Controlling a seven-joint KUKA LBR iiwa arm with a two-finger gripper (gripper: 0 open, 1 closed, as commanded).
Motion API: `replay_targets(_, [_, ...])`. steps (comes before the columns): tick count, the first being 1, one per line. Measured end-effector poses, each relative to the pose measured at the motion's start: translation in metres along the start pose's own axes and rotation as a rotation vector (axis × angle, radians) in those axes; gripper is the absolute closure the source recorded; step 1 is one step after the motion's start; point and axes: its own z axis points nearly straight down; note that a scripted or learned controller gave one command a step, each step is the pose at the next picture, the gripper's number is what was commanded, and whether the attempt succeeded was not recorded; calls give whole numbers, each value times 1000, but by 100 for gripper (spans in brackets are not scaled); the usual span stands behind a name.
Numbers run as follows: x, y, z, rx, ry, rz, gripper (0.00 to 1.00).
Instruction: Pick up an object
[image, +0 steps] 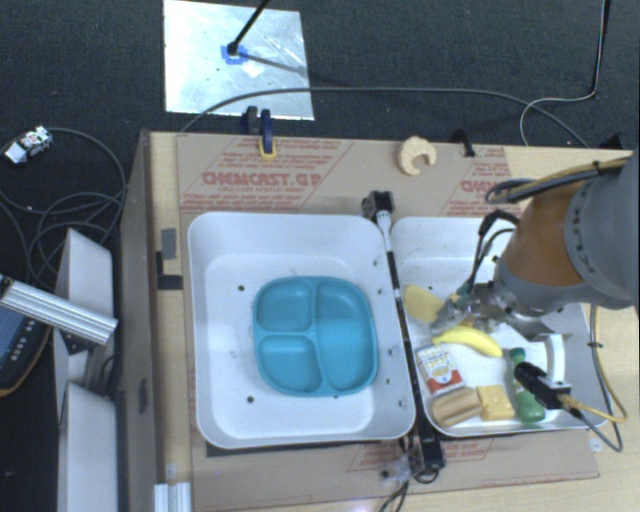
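Observation:
The grey arm with its orange band (545, 235) reaches in from the right over the right bin (440, 235). My gripper (468, 310) hangs low in that bin, just above a yellow banana (470, 342) and right of a pale yellow wedge (422, 302). A small red and white carton (438, 368) lies in front of the banana. Along the bin's front edge sit a tan block (455, 405), a yellow cracker (495, 402) and a green item (527, 402). I see nothing lifted by the gripper.
The left bin (225, 260) holds a blue divided plate (315, 335). A divider rail (395, 300) runs between the bins. A tan croissant-shaped piece (417, 155) lies on the cardboard behind them. Cables trail at the right.

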Motion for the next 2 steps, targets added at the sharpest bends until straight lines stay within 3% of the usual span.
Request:
replay_targets(1, [-1, 1, -11, -2, -1, -1, 100])
replay_targets(2, [-1, 1, -11, -2, -1, -1, 0])
